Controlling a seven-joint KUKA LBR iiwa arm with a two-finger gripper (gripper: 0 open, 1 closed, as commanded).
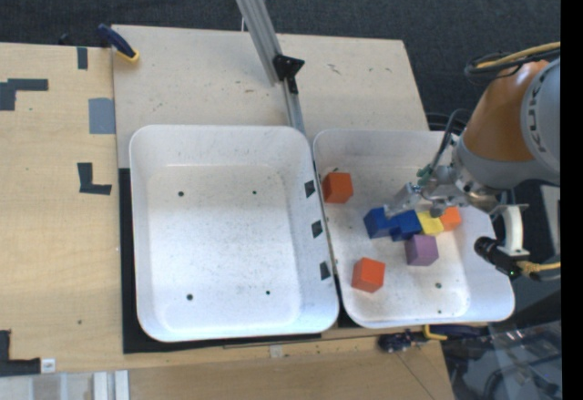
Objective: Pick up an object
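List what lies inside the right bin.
The right bin holds two orange blocks, a blue block, a yellow block and a purple block. The gripper covers part of that cluster, so anything beneath it is hidden.

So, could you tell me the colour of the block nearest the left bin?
Orange, in the camera view.

Bins white glossy plastic, speckled; bench matt pale wood.
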